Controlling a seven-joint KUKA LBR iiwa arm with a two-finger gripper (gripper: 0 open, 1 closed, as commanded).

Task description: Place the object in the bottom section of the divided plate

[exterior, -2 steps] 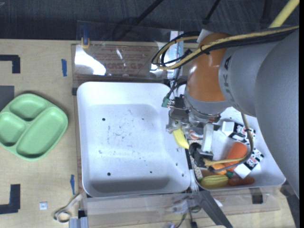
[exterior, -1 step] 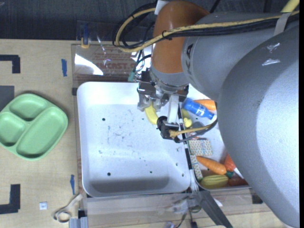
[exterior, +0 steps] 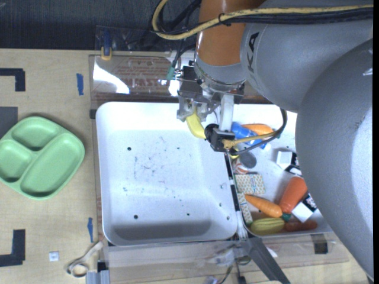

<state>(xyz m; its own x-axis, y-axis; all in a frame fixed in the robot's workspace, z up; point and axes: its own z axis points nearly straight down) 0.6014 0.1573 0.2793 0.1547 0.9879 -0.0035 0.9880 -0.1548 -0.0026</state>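
A light green divided plate [exterior: 41, 157] lies on the wooden bench at the left, outside the bins. It has two small sections at its top and one long section at its lower right. My gripper [exterior: 200, 120] hangs over the top right corner of the left white bin [exterior: 160, 182]. It is shut on a small yellow banana [exterior: 193, 126], which pokes out below the fingers. The banana is well to the right of the plate.
The right bin [exterior: 278, 229] holds several toys: two orange carrots [exterior: 265, 205], a yellow-green piece [exterior: 267, 225], a patterned card [exterior: 250, 184] and blue and orange items [exterior: 251, 129]. The arm's grey body covers the right side. A shiny panel [exterior: 133, 76] stands behind the bins.
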